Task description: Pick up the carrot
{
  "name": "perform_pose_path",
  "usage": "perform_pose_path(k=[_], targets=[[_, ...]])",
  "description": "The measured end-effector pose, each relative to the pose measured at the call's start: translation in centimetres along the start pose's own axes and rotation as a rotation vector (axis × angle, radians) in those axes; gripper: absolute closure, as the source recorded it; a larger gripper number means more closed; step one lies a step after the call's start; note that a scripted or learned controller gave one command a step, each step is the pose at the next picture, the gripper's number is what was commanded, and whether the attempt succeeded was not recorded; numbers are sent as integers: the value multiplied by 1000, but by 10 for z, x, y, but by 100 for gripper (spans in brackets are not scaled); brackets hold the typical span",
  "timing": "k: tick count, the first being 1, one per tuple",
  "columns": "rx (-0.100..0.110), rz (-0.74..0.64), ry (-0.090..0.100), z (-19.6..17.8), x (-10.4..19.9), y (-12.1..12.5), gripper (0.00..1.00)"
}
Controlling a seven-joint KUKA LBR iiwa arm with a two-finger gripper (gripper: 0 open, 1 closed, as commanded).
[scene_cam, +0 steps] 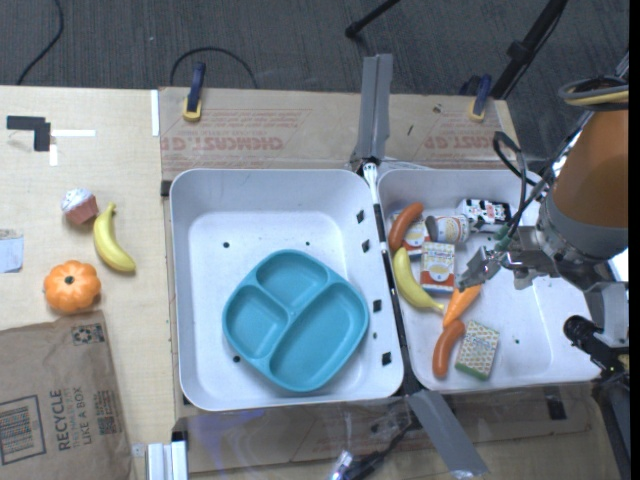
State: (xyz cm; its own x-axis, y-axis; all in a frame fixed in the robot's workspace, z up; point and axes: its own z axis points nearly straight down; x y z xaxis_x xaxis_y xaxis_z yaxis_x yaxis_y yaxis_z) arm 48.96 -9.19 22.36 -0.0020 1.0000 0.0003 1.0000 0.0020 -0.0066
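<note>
A robotics lab. Two white bins (190,298) sit on a cardboard-covered bench (270,128) held by clamps (193,103); camera stands (540,28) and cables (210,58) cross grey carpet along the frame's top.

- blue divided plate (295,318) in left bin (200,268)
- right bin (560,363): banana (408,283), hot dog (403,225), sponge (478,351)
- bench, left side: banana (112,240), pumpkin (72,287), cupcake (79,207)
</note>
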Motion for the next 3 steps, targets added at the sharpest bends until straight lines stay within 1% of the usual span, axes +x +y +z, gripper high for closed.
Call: perform_pose_path(k=[1,2,3], targets=[[-4,-172,0,133,-36,42,0],[-3,-168,-1,-13,-58,58,0],[-2,-134,0,102,-25,57,0]])
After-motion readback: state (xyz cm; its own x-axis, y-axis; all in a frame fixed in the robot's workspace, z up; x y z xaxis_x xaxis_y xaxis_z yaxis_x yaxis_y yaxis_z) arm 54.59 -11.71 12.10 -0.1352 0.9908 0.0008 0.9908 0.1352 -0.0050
